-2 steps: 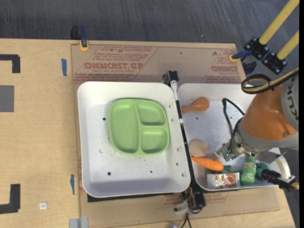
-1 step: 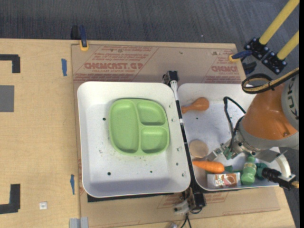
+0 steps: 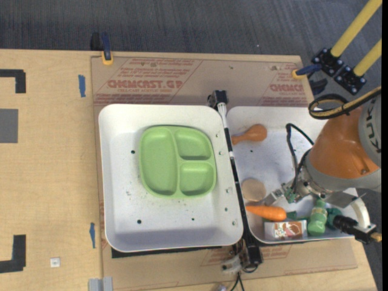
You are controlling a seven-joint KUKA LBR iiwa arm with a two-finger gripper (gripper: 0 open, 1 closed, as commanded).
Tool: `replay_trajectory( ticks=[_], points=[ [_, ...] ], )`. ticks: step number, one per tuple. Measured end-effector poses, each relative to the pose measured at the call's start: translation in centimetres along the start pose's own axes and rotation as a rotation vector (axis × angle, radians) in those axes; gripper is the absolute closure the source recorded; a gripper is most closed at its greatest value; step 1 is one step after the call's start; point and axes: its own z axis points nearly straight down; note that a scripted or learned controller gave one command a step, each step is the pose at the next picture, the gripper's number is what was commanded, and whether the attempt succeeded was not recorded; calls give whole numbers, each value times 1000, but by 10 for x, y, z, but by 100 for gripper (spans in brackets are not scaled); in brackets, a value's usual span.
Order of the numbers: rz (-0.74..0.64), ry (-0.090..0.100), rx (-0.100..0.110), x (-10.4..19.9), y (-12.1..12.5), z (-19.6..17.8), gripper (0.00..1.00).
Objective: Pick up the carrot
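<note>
Nearest the camera, along the front wall of the right bin (image 3: 339, 237), sit a small red and white packet (image 3: 286, 228) and a green bottle (image 3: 317, 219); the packet's print is too small to read. Just above the packet lies the carrot (image 3: 267, 211), orange, on its side, pointing away from the hand (image 3: 290, 194), which hangs just beside its thicker end. Whether the hand is apart or together I cannot tell. Beyond the carrot rests a pale round object (image 3: 253, 190), and farther from the hand an orange, pear-shaped item (image 3: 250, 134). Well away from the hand, the left bin (image 3: 118, 180) holds a green divided plate (image 3: 177, 160). Both bins stand on a cardboard sheet (image 3: 182, 77) printed "CHEMCAST GP" in red, laid on the wooden bench (image 3: 42, 180) with black and blue tape marks. Dark grey carpet (image 3: 182, 11) lies behind.
</note>
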Motion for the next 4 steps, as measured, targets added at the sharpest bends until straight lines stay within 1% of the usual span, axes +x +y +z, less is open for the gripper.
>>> replay_trajectory(
  ticks=[1, 2, 3, 4],
  points=[
    [-5, 1, 0, 0, 0, 0, 0],
    [-221, 0, -5, 1, 3, 0, 0],
    [-212, 3, -5, 1, 2, 0, 0],
    [-73, 7, 5, 2, 0, 0, 0]
  ],
)
